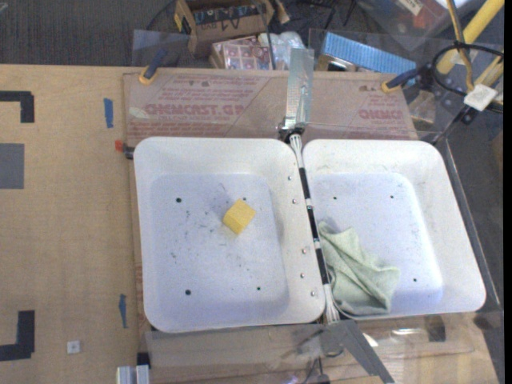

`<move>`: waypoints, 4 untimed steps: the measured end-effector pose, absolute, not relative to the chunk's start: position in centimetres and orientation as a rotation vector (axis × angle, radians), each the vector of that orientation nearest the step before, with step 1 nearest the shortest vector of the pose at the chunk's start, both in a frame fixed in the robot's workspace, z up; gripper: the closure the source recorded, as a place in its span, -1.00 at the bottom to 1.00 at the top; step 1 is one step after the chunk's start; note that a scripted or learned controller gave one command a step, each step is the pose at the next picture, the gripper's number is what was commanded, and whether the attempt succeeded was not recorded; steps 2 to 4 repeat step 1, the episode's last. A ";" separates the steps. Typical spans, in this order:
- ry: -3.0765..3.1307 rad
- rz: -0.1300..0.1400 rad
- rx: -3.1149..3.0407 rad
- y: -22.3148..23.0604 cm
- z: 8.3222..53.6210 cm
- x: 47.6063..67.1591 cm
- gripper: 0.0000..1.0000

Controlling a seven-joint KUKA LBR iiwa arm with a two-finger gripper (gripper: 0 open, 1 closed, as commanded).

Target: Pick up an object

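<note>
White bins: you have two, the left bin [152, 182] and the right bin [448, 190].
Yellow blocks: you have one yellow block [238, 217], near the left bin's centre.
Cloths: you have one pale green cloth [358, 272], at seven o'clock in the right bin.

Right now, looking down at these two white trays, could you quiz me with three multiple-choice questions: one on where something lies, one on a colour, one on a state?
1. Where does the small yellow block lie?
A. in the left shallow white bin
B. in the right shallow white bin
C. on the wooden bench

2. What colour is the cloth?
A. red
B. pale green
C. black

3. How does the cloth lie?
A. folded into a neat square
B. hung over the far wall
C. crumpled in a heap

Answers: 1 A, the block sits near the middle of the left bin's floor; 2 B, it looks pale green; 3 C, it is bunched by the right bin's near left corner.
</note>
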State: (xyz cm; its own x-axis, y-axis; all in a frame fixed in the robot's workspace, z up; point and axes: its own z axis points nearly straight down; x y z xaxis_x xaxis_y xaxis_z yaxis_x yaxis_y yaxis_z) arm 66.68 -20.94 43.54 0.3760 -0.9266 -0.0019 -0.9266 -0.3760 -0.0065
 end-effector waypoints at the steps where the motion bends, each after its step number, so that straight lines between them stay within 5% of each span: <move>1: 1.410 0.003 -2.802 -18.3 41.2 66.7 1.00; 4: 1.410 0.003 -2.802 -18.3 41.2 66.7 1.00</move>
